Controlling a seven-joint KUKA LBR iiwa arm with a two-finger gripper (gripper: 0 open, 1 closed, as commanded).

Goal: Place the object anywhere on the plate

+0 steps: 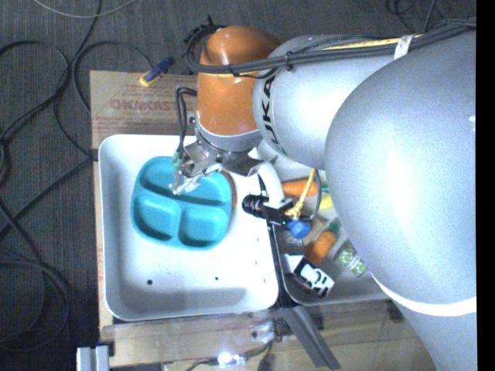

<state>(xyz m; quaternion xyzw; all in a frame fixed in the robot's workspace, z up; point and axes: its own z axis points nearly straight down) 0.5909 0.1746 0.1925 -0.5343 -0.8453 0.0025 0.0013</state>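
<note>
Over the blue plastic three-compartment plate (pixel 182 205) in the left shallow white bin (pixel 124 284), hovering metal two-finger gripper (pixel 186 178). Fingers' state: cannot tell. Nothing visibly held.

One cam, fixed above the bench, looking down at a slant. Left bin (pixel 116 284) sits centre-left w/ all four walls visible; right bin (pixel 325 288) is mostly hidden, showing toward 4 o'clock. Arm (pixel 387 130) enters from 3 o'clock and, being close to the lens, bulks over the upper right. Cam is far enough to take in cardboard (pixel 131 107) under the bins at 10 o'clock and dark floor w/ cables (pixel 46 60) along the top and left edges.
</note>
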